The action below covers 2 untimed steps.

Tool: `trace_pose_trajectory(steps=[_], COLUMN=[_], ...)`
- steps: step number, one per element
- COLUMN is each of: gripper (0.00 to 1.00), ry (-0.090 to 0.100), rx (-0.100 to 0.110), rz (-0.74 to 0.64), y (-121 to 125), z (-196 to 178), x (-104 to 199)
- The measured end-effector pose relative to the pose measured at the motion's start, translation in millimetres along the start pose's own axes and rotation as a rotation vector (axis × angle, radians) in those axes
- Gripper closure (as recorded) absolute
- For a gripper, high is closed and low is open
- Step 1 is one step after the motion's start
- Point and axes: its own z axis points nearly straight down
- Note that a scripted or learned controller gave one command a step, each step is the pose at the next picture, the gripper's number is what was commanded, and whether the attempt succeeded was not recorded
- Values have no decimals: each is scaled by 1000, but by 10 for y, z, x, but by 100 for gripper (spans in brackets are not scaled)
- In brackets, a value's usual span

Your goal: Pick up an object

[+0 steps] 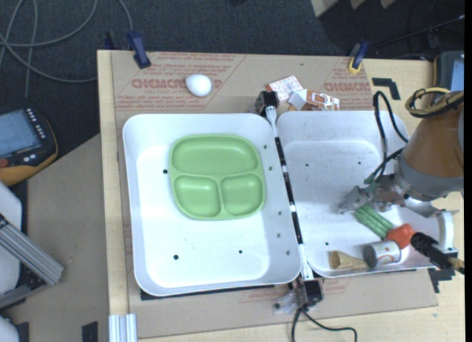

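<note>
Two white bins sit side by side on the tabletop [118,186], and the gripper [355,199] is down inside the right bin [324,149], low over its floor. Honestly I can't tell how far the gripper is open or whether it has anything; from this angle it's just a grey metal clump, so no call on that.

Right next to the gripper, on the near side and touching or almost touching it, lies a green stick-shaped object [373,222]. A bit further toward the bin's near right corner is an orange piece [402,234], and just past that a silvery cylinder [383,253] lying on its side. A small tan wedge [343,261] rests against the near wall, below the gripper.

Well off to the gripper's left, the left bin [147,252] holds a green divided plate [217,176], one big section and two smaller ones, lying flat.

Beyond the bins, past the gripper, there's a white egg-like ball [198,84] on the tabletop and some small crumpled packets [304,96] near the far rim of the right bin.

Arm-wise, the orange band [436,138] is above the wrist, and the arm comes in from the right and bends down into the bin, with a black cable [383,123] looping up behind it.
</note>
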Motion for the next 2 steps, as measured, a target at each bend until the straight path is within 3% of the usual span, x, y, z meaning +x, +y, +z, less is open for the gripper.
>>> trace_pose_trajectory(steps=[1,2], gripper=[0,0], ry=[2,0], rx=[-2,0], rz=[-1,0], y=[432,30], z=[38,-151], x=[-465,57])
